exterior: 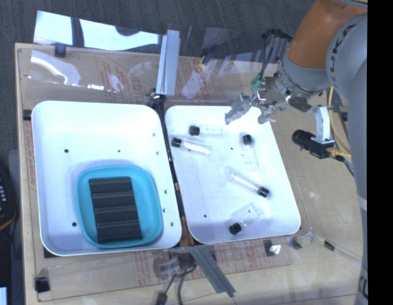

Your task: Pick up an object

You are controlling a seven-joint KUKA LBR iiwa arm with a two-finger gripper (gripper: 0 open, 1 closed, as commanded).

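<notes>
Five clear vials with black caps lie scattered in the right bin (282, 189): vial (191, 146) at 10 o'clock, vial (206, 130) at 11, vial (248, 150) at 1, vial (248, 183) near centre-right, vial (244, 220) at 5. End effector (252, 109) sits over the bin's 12 o'clock rim, fingers spread apart, nothing between them. Left bin (50, 138) holds a blue tray (149, 202) with a black insert (114, 210).

Bench (324, 227): pale board, printed red marks.
Left on bench: white bin (53, 170).
Right, just beside it: second white bin (282, 196).
Far side: upright metal bar (167, 62).
</notes>
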